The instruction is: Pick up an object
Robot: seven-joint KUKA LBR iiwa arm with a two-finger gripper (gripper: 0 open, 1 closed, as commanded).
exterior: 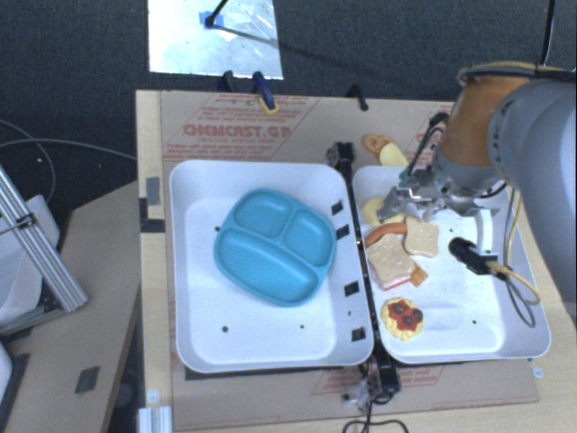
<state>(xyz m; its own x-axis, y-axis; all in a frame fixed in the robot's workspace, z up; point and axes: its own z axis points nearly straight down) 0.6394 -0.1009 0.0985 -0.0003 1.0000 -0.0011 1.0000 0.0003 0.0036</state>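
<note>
The claw [394, 207], its grip impossible to tell, hovers over pale toy bread slices [421, 239] and an orange sausage [386, 232].

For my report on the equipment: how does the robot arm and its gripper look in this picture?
The arm is grey and rounded, with an orange band above the wrist. The gripper is small, metallic grey. Thin dark cables run beside the wrist.

Robotics lab — grey arm [532, 142], two white bins [194, 332], cardboard-topped bench [234, 124]
</note>
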